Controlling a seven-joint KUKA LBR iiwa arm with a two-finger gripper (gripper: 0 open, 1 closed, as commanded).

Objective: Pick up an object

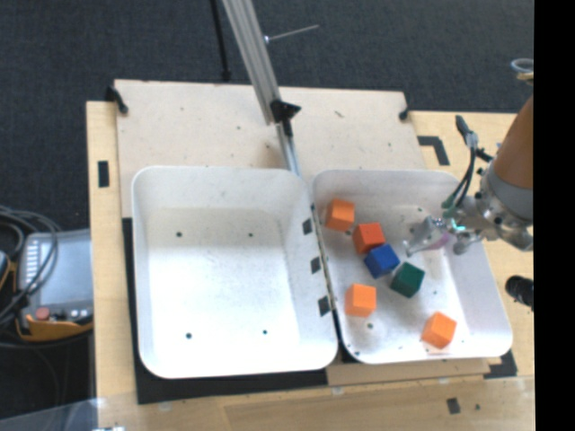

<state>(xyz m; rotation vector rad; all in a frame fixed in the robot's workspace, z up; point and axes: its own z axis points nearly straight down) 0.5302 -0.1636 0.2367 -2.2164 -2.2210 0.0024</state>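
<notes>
Camera view: the right bin [490, 317] holds six small cubes, all plain-faced with matte, solid colours. An orange cube [340, 214] lies nearest the divider at the bin's far end, and a darker orange-red cube [368, 237] sits just beside it, touching or nearly touching a blue cube [382, 259]. A dark green cube [408, 279] lies just beside the blue one, tilted relative to the bin walls. Another orange cube [361, 299] rests closer to the near-left corner, and a further orange cube [439, 329] sits toward the near wall, apart from the others. No cube carries any lettering, label or brand mark that can be read.

The gripper [429, 237] reaches in from the right, above the bin floor, just beyond the green cube and to the right of the orange-red and blue ones. Its pale fingers [420, 234] point toward the cluster, but whether they are spread or closed cannot be told, and no cube can be seen between them. The left bin [144, 241] lies alongside, its white floor speckled with a few dark dots.
</notes>
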